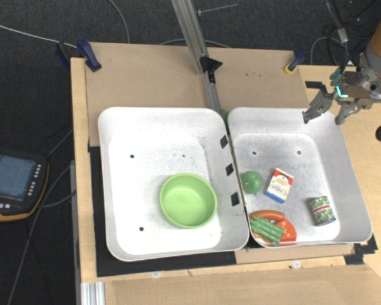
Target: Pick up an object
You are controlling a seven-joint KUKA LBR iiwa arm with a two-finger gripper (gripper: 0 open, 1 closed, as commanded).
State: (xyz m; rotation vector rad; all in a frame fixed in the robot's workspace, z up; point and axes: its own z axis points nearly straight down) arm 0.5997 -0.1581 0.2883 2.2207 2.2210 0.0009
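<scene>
My gripper [328, 112] hovers over the far right corner of the right bin [286, 129], its two fingers spread open with nothing between them. Well below it in that bin lie a green ball [252, 182], a small white and orange carton [279, 185], a green can [321, 210] on its side, and a red and green vegetable toy [272, 227] at the front edge. A light green bowl [188, 200] sits upright in the left bin [133, 138].
A metal pole [193, 37] slants down to the gap between the bins. Black clips [230, 168] line the bins' shared edge. A tablet-like pendant [13, 183] lies off the bench at left. Blue clamps [87, 54] hold the bench's far corners.
</scene>
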